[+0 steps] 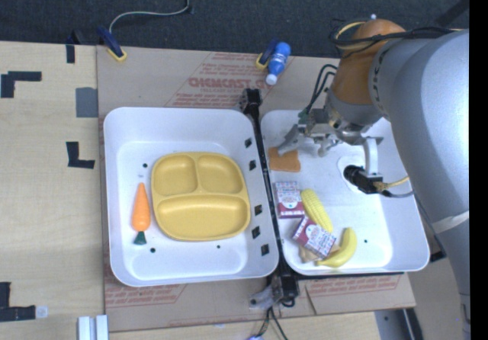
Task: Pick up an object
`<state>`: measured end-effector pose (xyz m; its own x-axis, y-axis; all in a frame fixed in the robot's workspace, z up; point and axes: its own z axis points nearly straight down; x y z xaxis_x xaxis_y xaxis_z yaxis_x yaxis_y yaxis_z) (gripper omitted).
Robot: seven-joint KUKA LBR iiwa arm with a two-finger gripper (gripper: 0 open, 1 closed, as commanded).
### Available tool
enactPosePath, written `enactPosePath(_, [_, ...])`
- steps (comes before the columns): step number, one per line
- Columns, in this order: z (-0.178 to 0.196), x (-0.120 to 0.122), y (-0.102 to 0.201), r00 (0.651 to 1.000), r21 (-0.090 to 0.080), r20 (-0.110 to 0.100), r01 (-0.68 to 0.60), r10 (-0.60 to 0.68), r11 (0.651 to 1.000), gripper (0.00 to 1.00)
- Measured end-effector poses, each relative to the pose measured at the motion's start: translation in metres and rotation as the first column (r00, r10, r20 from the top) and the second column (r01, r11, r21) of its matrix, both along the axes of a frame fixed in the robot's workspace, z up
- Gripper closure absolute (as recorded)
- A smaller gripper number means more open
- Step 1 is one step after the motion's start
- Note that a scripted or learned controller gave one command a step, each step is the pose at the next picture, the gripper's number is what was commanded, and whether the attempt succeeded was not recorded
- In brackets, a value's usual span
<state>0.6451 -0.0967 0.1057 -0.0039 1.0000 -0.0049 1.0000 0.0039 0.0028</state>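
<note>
**A:** Where is the claw [293, 142], and what step is this?

**B:** It is low in the right bin [396, 251], near the far left corner, with its tips just over an orange-brown block [284, 161]. I judge this the reach onto a target, the grasp itself not yet made.

**A:** Is it wide or closed?

**B:** I cannot tell; the wrist hides too much. Nothing is seen held.

**A:** So what does the next move call for?

**B:** A short drop onto the block and a firm close, keeping off the bin wall beside it. The other candidates lie nearer the camera: a small carton [287, 198], a corn cob [317, 210], a banana [341, 249].

**A:** And the arm?

**B:** The arm [427, 102] comes in from the right, bent down over the bin, its orange band [354, 75] above the wrist. The left bin [122, 255] holds a yellow divided plate [200, 216] and a carrot [140, 209].
</note>
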Motion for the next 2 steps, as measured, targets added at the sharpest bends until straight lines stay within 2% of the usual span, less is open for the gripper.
enactPosePath(1, [-0.0204, 0.0236, 0.0038, 1.000, 0.004, -0.002, 0.002, -0.002, 1.000, 0.00])
enactPosePath(2, [-0.0204, 0.0237, 0.0014, 1.000, 0.003, -0.002, 0.002, -0.002, 1.000, 0.00])
